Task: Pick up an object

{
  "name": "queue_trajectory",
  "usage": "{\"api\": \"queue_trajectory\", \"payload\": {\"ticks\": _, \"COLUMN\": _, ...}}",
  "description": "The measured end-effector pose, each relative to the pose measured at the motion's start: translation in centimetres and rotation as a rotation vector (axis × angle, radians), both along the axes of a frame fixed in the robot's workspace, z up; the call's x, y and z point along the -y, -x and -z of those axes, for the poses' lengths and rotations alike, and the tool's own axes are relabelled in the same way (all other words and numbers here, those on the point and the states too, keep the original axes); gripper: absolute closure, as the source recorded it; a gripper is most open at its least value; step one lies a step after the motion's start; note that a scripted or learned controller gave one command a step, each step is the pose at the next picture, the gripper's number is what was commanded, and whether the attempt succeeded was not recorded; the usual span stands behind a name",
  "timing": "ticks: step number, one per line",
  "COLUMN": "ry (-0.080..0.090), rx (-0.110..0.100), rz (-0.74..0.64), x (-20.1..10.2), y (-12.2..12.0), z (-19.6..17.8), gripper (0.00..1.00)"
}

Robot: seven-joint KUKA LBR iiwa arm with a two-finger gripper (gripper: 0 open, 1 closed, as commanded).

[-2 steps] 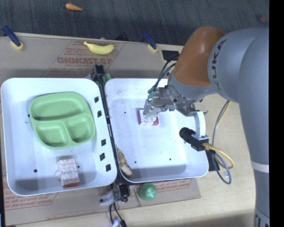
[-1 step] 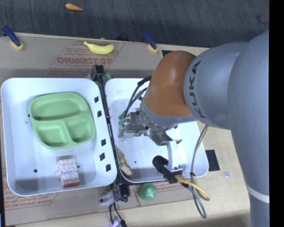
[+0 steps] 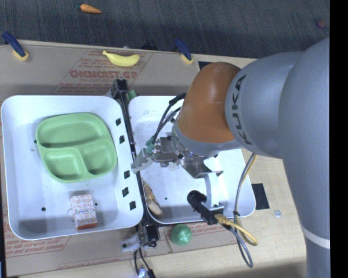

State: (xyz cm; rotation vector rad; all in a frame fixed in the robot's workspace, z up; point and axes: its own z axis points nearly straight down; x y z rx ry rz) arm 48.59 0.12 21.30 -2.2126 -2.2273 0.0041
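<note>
My gripper (image 3: 155, 154) hangs low over the left part of the right bin (image 3: 162, 112), under the arm's orange band (image 3: 211, 106), which hides most of that bin. A small tan object (image 3: 152, 202) lies in the right bin's front left corner, a little in front of the gripper. In the left bin (image 3: 14, 155) rests a green divided tray (image 3: 75, 146). A small wrapped box (image 3: 83, 211) sits in front of that tray.
A yellow banana (image 3: 122, 57) lies on the cardboard behind the bins. On the bench in front of the right bin sits a green ball (image 3: 181, 234). Black clips (image 3: 127, 155) line the divider between the bins. A yellow cable (image 3: 240, 231) trails off the arm at the front.
</note>
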Motion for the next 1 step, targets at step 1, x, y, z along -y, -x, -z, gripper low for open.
{"api": "queue_trajectory", "payload": {"ticks": 1, "ry": 0.000, "rx": 0.001, "rz": 0.004, "x": 5.88, "y": -6.23, "z": 2.15, "gripper": 0.00}}
